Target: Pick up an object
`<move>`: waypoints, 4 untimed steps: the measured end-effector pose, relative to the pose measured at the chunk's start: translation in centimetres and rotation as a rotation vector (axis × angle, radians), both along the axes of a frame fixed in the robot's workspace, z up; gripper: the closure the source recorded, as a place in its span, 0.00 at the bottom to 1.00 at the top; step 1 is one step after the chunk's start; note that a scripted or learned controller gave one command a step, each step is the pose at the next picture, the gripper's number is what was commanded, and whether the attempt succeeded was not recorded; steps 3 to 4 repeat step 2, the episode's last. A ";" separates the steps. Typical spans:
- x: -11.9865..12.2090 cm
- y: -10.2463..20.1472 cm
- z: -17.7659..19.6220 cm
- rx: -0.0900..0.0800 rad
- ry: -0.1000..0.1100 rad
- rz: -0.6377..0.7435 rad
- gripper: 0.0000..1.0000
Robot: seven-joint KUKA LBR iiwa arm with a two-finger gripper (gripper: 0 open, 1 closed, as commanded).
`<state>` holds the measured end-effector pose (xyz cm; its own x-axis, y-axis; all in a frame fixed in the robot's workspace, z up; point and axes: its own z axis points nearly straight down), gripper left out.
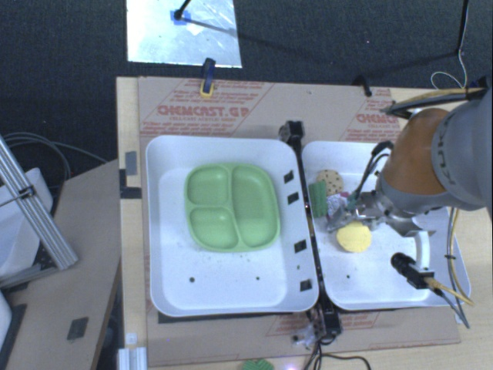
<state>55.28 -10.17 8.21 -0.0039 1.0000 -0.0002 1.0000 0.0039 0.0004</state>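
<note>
I am lowering the gripper (344, 216) into the right bin (385, 287), just beside a yellow round object (354, 238) lying unlifted, though I cannot tell its grasp state, so the pick looks unfinished.

Robotics laboratory test station. Evidence recorded: grey industrial arm (451, 156) with an orange band over a protective-sheeted bench (208, 110); two shallow white bins (166, 284), one beneath the arm, one beyond its reach end; aluminium framing (31, 214) far opposite the arm; loose cables (454, 52) and a reflective floor panel (183, 21) over dark carpet.
</note>
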 end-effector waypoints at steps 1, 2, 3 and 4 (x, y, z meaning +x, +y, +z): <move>0.0 0.0 1.3 0.000 -0.002 -0.002 1.00; -0.3 6.7 10.8 0.003 -0.010 0.008 1.00; -0.3 6.7 10.8 0.003 -0.010 0.008 1.00; -0.3 6.7 10.8 0.003 -0.010 0.008 1.00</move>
